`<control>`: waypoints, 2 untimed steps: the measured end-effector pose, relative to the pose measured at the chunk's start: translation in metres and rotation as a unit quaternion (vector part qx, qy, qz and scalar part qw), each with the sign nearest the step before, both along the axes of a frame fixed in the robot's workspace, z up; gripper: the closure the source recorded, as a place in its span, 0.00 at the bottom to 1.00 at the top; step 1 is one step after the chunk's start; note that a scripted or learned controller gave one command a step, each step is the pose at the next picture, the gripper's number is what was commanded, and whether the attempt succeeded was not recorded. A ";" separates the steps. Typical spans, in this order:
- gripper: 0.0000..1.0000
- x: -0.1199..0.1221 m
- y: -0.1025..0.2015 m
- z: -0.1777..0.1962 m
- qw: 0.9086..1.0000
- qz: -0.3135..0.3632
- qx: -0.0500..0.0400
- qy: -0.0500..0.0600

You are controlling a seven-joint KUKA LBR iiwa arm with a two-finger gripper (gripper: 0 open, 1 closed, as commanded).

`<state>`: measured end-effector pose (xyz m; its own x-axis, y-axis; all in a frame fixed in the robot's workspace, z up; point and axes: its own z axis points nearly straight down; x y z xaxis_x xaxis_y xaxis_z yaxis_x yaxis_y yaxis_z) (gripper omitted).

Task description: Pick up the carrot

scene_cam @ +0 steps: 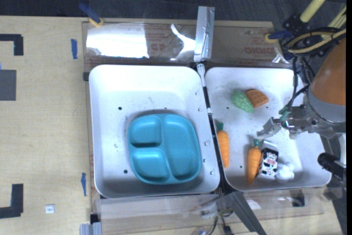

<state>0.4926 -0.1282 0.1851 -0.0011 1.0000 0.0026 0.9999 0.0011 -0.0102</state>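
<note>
In the right bin (237, 125), over its right half, you see the pincer (275, 125) reaching in from the grey arm (324, 110), whose orange band (336, 78) sits above it at the frame's edge. From this slant you cannot tell whether the pincer is apart or together, and nothing shows clamped in it.

Just below the pincer lies the right carrot (253, 163). It lies lengthwise with its green top towards the pincer and its tip pointing at the near wall. Whether the pincer touches that green top you cannot tell. Touching this carrot's right side is a small black-and-white cow (269, 163), and beside the cow is a white lump (286, 173), too small for you to identify.

Further left, the left carrot (223, 147) lies along the bin's left wall, green top uppermost, well apart from the pincer. Towards the far wall, above and left of the pincer, a green piece (241, 101) and an orange piece (257, 98) lie touching each other.

In the left bin (104, 118) you see a blue divided plate (164, 147) with three compartments, set towards the near side. Both bins rest on the wooden bench (38, 118). Yellow and black cables (311, 37) loop at the upper right, behind the arm.
</note>
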 end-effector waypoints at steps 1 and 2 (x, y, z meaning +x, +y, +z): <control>0.00 0.005 0.012 -0.099 1.000 -0.017 -0.001 -0.006; 1.00 0.006 0.012 -0.092 1.000 -0.018 -0.001 -0.005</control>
